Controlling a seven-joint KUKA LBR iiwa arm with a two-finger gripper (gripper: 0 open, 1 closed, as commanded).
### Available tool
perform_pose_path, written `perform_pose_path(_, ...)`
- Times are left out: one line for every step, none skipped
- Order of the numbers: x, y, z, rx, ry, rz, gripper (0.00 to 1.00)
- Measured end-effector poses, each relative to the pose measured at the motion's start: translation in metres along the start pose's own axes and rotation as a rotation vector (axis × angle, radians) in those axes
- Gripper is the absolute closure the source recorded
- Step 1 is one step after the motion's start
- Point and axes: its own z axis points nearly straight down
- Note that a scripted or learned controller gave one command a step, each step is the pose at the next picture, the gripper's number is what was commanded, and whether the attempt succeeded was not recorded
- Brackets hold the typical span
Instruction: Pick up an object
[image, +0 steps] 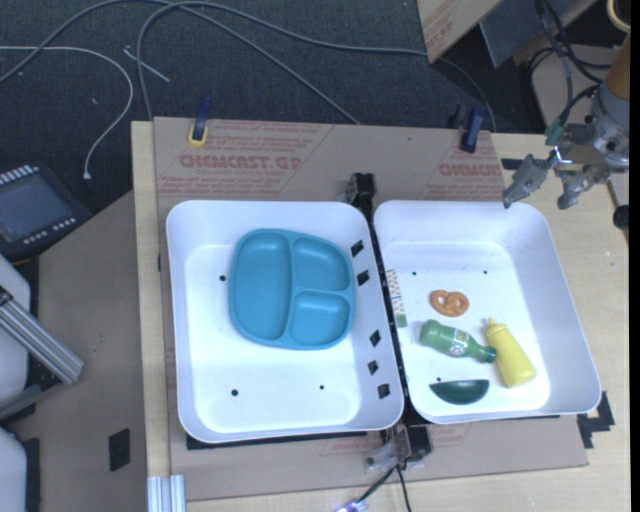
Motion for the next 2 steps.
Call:
perform_pose_path(0.001, 0.002, -0.008, -0.013, -0.003, -0.003, 0.00)
perform_pose_path(0.000, 0.011, 0.038, -0.009, -0.002, -0.005, 0.00)
